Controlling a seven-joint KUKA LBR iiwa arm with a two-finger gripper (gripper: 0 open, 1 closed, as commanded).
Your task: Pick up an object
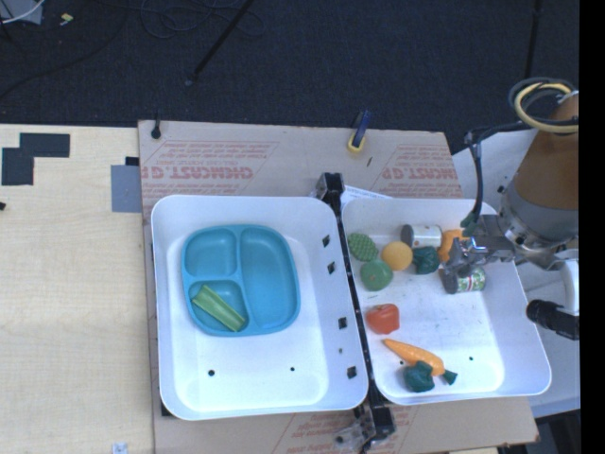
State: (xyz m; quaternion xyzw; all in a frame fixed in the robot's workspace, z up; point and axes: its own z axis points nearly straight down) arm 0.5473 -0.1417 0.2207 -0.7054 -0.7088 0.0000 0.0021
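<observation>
Clutter all round the claw in the right bin: a small can lies on its side right under it, shiny metal with a green label. Can't tell if the claw is clenched or released, or if it's touching the can. Just left sit a teal lump, a yellow ball, and two green veg, one bumpy, one smooth. A grey-and-white cylinder lies up and left. Further down-left are a red tomato and a carrot. Way left, a blue plate holds a green pod.
</observation>
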